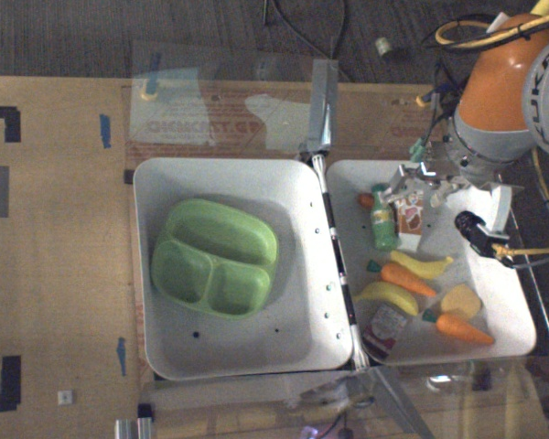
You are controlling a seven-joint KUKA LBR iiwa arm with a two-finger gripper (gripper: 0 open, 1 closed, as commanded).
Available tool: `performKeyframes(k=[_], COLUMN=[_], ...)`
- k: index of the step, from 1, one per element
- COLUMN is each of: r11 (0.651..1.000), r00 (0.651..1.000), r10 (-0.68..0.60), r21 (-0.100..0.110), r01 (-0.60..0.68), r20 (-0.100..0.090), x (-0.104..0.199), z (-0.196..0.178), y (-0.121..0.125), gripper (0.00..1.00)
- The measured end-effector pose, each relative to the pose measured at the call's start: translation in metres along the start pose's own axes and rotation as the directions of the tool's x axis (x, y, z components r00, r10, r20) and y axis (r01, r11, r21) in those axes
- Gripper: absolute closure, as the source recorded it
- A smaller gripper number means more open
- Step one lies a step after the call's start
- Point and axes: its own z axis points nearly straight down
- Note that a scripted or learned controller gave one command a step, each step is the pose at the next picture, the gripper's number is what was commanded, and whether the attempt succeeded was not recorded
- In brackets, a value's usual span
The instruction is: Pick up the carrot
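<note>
Two carrots lie in the right bin (522, 323). One carrot (408, 280) lies slanted near the bin's middle, between two bananas. The other carrot (463, 329) lies by the front edge, its green end pointing left. My gripper (417, 181) hangs over the bin's far part, just above a red and white carton (409, 218). It is well apart from both carrots, and nothing shows in its grasp. The arm's orange band (499, 85) sits at the upper right.
A green bottle (382, 225) and a small red piece (364, 200) lie left of the carton. Two bananas (426, 265) (389, 296), a yellow wedge (462, 300) and a dark packet (385, 327) crowd the carrots. The left bin (165, 186) holds a green divided tray (218, 256).
</note>
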Motion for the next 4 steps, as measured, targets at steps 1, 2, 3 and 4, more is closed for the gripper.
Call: performKeyframes(k=[1,2,3,4], r11=[0.998,0.999,0.999,0.996], r00=[0.998,0.999,0.999,0.996], r10=[0.070,-0.050,-0.048,0.088], r21=[0.000,-0.001,0.000,-0.002], r01=[-0.070,0.050,0.048,-0.088], r20=[0.000,-0.001,-0.001,0.001], x=[-0.009,-0.052,-0.053,-0.018], z=[0.044,0.090,0.084,0.009], y=[-0.053,-0.114,-0.113,-0.106], gripper=[0.00,0.00,1.00,1.00])
